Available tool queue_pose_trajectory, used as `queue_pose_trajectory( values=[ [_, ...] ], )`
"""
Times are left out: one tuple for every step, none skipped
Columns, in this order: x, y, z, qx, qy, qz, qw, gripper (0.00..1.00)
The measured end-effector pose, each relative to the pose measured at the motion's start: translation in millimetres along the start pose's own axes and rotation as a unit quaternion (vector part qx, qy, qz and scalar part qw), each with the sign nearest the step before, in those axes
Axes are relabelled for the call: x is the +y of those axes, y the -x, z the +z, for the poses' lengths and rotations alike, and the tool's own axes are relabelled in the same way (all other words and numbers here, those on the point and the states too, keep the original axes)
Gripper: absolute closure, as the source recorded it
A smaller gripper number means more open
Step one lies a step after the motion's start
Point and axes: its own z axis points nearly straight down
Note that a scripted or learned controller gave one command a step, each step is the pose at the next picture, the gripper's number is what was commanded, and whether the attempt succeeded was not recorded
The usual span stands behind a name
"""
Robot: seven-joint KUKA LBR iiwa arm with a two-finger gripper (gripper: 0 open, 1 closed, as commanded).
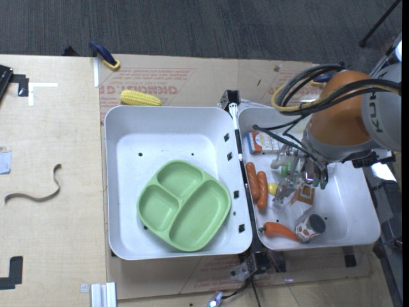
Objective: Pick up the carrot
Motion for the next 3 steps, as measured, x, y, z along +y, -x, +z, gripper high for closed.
queue_pose_trajectory(
  values=[
    [48.3, -60.9, -99.1, 0.001, 0.0, -0.011, 0.9999, 0.0],
    [87.3, -68.9, -98.4, 0.002, -0.001, 0.189, 0.982, 0.0],
    [138.6, -82.2, -97.7, 0.002, -0.003, 0.42, 0.9075, 0.0]
  ],
)
